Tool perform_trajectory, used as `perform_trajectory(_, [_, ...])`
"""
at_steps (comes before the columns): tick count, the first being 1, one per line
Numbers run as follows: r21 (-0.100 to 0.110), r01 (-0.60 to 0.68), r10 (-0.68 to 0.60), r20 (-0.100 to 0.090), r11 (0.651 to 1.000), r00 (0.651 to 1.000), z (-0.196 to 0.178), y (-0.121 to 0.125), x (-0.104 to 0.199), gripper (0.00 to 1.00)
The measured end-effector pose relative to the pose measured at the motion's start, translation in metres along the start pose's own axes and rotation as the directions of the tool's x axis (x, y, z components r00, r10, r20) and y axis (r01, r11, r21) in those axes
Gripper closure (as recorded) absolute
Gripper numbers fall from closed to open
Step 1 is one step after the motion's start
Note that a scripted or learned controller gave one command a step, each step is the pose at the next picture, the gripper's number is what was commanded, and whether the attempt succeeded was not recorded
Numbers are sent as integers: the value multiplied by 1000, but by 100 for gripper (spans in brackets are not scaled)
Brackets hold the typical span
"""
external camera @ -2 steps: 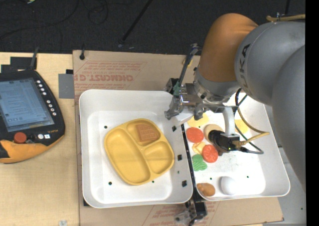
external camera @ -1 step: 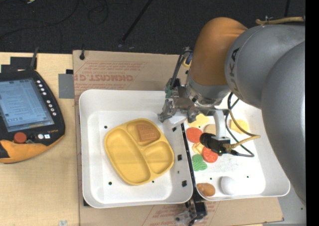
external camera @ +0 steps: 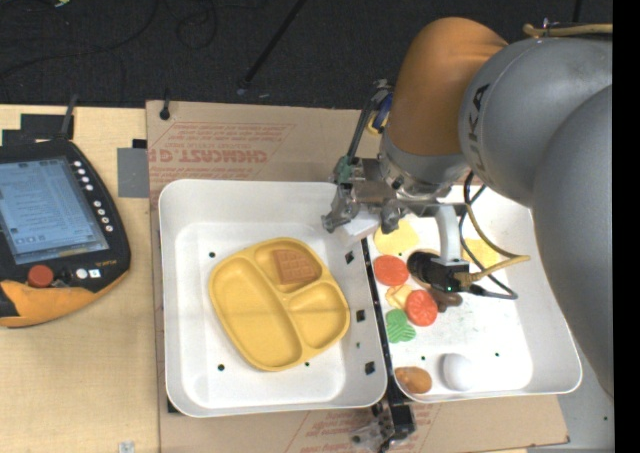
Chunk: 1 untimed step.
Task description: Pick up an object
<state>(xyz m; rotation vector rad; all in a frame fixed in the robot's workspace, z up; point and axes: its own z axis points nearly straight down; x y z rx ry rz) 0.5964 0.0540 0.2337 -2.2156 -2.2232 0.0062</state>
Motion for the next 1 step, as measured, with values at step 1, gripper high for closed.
perform_trajectory(1, [4, -2, 2, 0, 1000, 1000, 18, -9, 3, 100])
